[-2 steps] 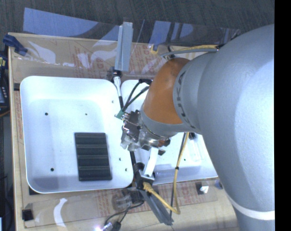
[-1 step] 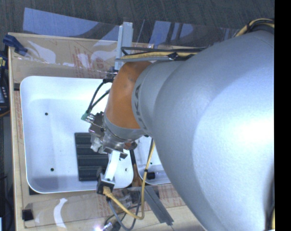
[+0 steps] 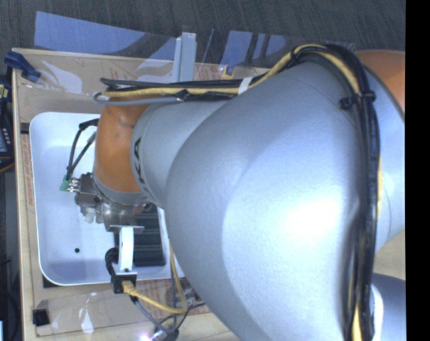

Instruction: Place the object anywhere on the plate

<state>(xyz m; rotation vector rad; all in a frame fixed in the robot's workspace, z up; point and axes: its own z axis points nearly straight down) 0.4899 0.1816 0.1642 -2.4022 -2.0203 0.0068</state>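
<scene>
The arm [image 3: 271, 190] hides the object, perhaps under the gripper [image 3: 94, 203] low in the white bin [image 3: 47, 190]. Jaw state: cannot tell. Best to centre over it before closing.

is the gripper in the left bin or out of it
In it: the gripper hangs inside the left bin, within its rim and over its white floor. Whether it touches the floor, cannot tell.
</scene>
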